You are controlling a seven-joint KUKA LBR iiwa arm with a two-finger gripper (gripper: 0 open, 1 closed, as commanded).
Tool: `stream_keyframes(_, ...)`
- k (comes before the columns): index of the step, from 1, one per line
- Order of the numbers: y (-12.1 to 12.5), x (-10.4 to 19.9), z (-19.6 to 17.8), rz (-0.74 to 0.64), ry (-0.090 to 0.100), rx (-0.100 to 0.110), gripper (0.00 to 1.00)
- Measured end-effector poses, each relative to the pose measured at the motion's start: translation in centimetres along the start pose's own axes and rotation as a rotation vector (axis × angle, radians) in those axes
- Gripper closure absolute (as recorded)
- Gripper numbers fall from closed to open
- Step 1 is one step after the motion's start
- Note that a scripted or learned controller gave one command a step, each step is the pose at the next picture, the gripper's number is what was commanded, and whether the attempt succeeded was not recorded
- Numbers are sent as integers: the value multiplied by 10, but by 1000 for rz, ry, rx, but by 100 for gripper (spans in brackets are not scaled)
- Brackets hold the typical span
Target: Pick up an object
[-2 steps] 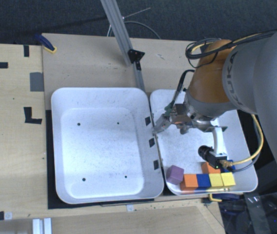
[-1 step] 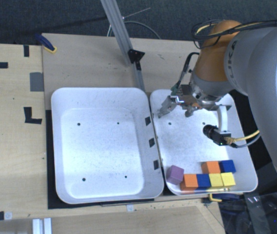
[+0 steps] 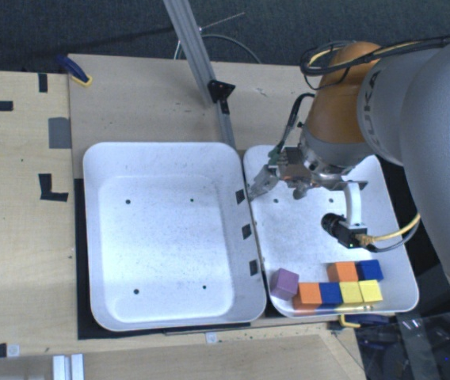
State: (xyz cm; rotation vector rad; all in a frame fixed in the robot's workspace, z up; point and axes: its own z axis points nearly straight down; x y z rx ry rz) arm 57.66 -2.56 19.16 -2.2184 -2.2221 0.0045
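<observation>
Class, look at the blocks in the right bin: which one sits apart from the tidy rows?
The purple block. It sits tilted, left of the others, while the orange, blue and yellow blocks form two neat rows.

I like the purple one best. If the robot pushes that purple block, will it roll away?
Probably not: the purple block has flat faces, so it should slide rather than roll. It looks solid and stiff. It sits beside the orange block, which might get nudged too.
</observation>
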Motion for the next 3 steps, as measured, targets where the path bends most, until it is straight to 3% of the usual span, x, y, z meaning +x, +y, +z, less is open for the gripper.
stream_keyframes(1,-12,19,0,0,0,0,0)
stream_keyframes(2,12,87,0,-7,3,-3,0)
stream_keyframes(3,-31,102,0,-1,0,1,0)
